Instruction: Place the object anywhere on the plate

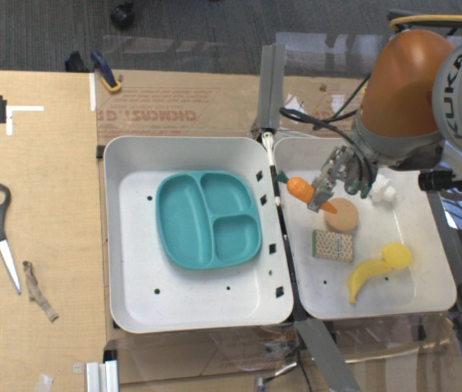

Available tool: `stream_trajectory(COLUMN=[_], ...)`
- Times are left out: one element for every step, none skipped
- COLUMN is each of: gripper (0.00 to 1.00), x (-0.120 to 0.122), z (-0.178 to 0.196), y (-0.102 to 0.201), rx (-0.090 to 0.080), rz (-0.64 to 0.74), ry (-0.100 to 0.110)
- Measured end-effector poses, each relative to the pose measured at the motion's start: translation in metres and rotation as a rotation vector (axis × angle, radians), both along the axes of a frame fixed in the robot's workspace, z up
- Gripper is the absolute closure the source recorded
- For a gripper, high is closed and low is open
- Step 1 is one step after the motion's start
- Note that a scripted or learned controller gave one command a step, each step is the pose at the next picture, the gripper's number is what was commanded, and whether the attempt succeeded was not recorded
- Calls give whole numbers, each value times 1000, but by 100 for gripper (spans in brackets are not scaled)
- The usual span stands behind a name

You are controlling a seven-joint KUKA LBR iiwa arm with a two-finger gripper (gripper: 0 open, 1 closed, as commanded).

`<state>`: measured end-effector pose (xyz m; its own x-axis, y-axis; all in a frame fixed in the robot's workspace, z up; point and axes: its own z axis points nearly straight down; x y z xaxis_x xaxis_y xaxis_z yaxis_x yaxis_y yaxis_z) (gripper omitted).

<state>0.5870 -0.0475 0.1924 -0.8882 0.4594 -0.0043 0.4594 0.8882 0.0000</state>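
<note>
Grasp stage, nothing carried yet by the look of it. Landmark: the teal plate [210, 219], three compartments, lying in the left bin [125, 292]. All candidate objects sit to the right of the plate, across the divider, in the right bin [427, 292]: a carrot [299, 189] nearest the plate, a round tan piece [341, 216] just beyond it, a speckled sponge block [332, 245] below that, a banana [366, 274] and a lemon [397, 256] farther right still, and a small white item [384, 191] farthest off. The tool [326, 194] hangs right of the plate, low over the gap between the carrot and the tan piece, its tip by the carrot's right end. Whether its fingers are spread or closed cannot be told from this angle, and no object is visibly between them. Judgement: the carrot is the likely target. Next move calls for a confirmed grip on it, a lift high enough to clear both bin rims and the divider, then travel left toward the plate and a release over any compartment. Risk: the carrot is round and may roll away from the fingers.
</note>
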Motion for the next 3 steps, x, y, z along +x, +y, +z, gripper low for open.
stream_trajectory(gripper=[100, 100, 0], x=[33, -22, -22], z=[48, 79, 79], y=[83, 142, 142], rx=[1, 1, 1], rz=[78, 261, 261], ry=[0, 2, 2])
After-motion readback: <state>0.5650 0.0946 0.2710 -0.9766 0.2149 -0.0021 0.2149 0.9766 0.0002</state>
